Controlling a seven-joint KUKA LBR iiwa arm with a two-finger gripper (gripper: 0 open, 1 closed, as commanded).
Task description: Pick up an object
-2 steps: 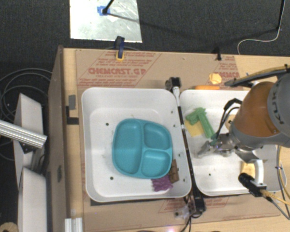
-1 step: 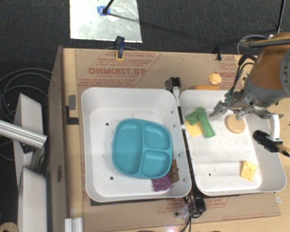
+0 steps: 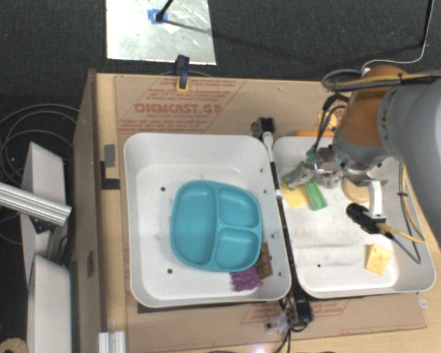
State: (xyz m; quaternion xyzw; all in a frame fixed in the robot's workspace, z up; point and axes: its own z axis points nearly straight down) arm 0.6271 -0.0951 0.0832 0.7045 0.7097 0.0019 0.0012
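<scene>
My gripper (image 3: 300,175) hangs low over the far left part of the right bin (image 3: 338,271), next to the wall shared with the left bin. Just below it lie a green cylinder (image 3: 314,196) and a pale yellow piece (image 3: 295,198), side by side and touching. The gripper's tip is right above the upper ends of both. I see nothing lifted off the bin floor.
A yellow cheese-like wedge (image 3: 378,259) lies at the right bin's near right, and a tan round piece (image 3: 355,190) sits partly under the wrist. The left bin (image 3: 151,271) holds a teal divided plate (image 3: 214,225), a purple lump (image 3: 244,279) and a brown bit (image 3: 264,265).
</scene>
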